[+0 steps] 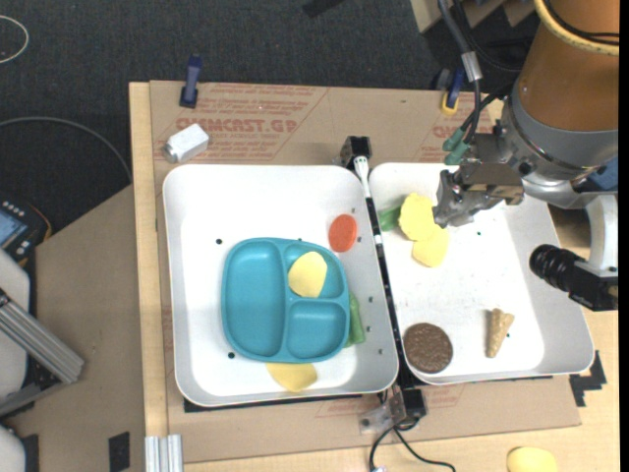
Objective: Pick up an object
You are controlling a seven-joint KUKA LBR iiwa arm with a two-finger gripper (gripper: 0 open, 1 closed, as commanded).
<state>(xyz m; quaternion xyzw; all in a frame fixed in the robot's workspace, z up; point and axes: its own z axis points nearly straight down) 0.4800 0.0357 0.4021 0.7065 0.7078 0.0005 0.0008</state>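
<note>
End effector (pixel 454 211) low in the right bin (pixel 550 293), touching the yellow piece's (pixel 417 216) right edge; open or closed, I cannot tell. A second yellow piece (pixel 430 252) lies just below it.

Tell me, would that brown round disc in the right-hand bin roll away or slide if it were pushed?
The brown disc lies flat on its broad face, so a push would probably slide it, not roll it. Its surface looks rough and speckled, which may give some grip. It sits near the front left corner of the right bin, so the wall would likely stop it soon.
</note>
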